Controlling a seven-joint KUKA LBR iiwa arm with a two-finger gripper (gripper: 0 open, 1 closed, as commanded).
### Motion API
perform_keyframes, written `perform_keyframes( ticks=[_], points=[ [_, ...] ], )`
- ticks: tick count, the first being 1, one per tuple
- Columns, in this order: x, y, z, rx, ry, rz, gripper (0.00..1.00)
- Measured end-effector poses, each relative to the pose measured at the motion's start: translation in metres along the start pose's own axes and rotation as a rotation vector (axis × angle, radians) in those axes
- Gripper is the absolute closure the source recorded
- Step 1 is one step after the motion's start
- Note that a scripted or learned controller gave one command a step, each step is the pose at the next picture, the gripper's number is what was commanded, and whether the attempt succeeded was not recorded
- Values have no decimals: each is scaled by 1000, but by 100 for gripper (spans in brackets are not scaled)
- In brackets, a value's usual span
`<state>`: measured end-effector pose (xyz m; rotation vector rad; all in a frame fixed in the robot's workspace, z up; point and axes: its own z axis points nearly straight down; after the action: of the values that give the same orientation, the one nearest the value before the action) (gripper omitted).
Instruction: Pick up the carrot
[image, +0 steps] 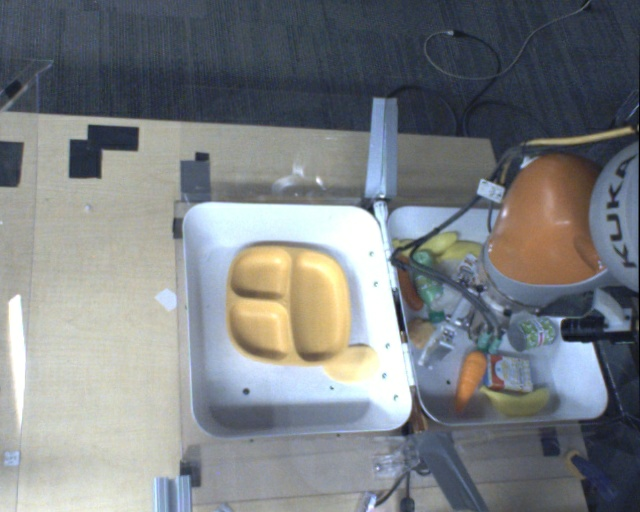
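Note:
The carrot (468, 379) is orange and lies nearly upright in the image, in the lower middle of the right bin (590, 395). My gripper (458, 328) hangs low over that bin, just above and slightly left of the carrot's top end. The arm's orange band (545, 225) hides the bin's upper right part. Nothing shows as held.
Around the carrot lie a small red-and-white carton (511, 372), a banana (518, 402), a foil-topped cup (531, 331), a green bottle (428, 290) and another yellow fruit (447, 246). The left bin (205, 300) holds a yellow divided tray (291, 302).

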<state>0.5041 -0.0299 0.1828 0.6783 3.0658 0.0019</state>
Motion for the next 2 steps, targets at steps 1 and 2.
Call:
perform_keyframes(
  ticks=[1, 2],
  points=[
    [-18, -76, 89, 0, 0, -80, 0],
    [-47, -137, 67, 0, -2, -314, 0]
  ],
)
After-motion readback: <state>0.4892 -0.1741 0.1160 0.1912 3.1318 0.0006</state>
